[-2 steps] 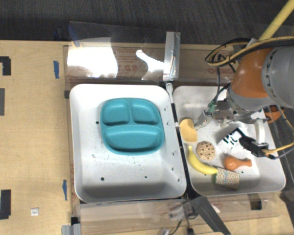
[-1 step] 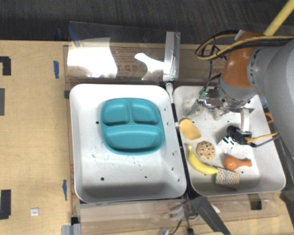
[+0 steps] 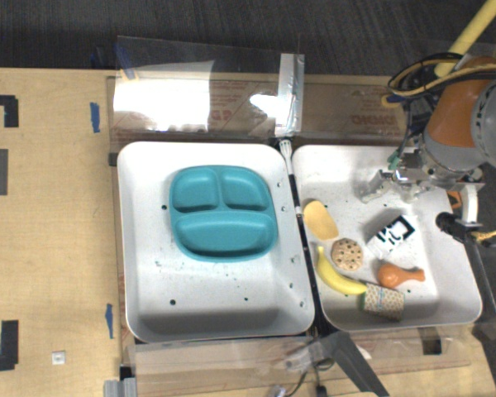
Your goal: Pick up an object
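The gripper point(image 3: 386, 180) is being seen over the far part of the right bin point(image 3: 339, 162), hanging above bare white floor; whether it is spread or pressed together cannot be told, and nothing is being pinched in it. No object is being held yet.

All candidate objects are being found nearer and mostly left of the claw, in the near half of the right bin. The black-and-white card point(image 3: 392, 231) is lying closest, just near of the claw, tilted on a diagonal. The orange drumstick toy point(image 3: 399, 275) is lying further near, long axis running left-right. The cookie point(image 3: 346, 255) is sitting to the near-left, touching or almost touching the banana point(image 3: 339, 276), whose long axis is curving from far-left to near-right. The yellow-orange oval piece point(image 3: 320, 219) is lying against the left wall. The patterned cup point(image 3: 384, 301) is lying on its side close to the near wall.

Open room is being judged best around the card: bare floor on its far and right sides. The banana, cookie and cup are being crowded together, so a grasp there is judged riskier. The left bin point(image 3: 145, 246) is holding a teal divided tray point(image 3: 224, 212), well apart from the claw.
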You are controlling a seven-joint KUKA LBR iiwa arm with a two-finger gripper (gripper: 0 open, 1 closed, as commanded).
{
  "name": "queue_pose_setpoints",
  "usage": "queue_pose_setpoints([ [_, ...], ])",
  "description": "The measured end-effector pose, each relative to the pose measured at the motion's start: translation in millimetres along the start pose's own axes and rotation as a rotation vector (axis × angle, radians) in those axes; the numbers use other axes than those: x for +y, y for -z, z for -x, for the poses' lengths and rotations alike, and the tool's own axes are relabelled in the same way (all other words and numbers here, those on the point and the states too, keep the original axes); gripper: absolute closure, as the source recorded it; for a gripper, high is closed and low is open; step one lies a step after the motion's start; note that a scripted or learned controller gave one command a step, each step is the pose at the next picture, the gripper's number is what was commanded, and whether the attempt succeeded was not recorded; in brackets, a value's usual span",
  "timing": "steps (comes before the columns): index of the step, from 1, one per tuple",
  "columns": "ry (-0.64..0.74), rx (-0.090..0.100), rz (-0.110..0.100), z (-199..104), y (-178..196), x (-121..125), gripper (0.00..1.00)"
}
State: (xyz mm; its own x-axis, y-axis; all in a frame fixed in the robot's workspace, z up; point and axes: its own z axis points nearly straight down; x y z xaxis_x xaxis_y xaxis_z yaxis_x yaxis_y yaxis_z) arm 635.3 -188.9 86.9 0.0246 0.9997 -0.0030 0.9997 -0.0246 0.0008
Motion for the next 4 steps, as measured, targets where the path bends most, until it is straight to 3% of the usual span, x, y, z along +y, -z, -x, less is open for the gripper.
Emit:
queue_pose_setpoints([
  [1,-0.044,0.004,0.003,-59.3,0.3,-42.9,0.0],
  [2,-0.021,0.004,0.004,-91.7,1.2,-94.5,0.0],
  [3,-0.368,0.006,0.007,-93.0,1.3,-111.9,0.0],
  [4,-0.175,0.003,0.005,-60.9,0.1,-51.6,0.0],
])
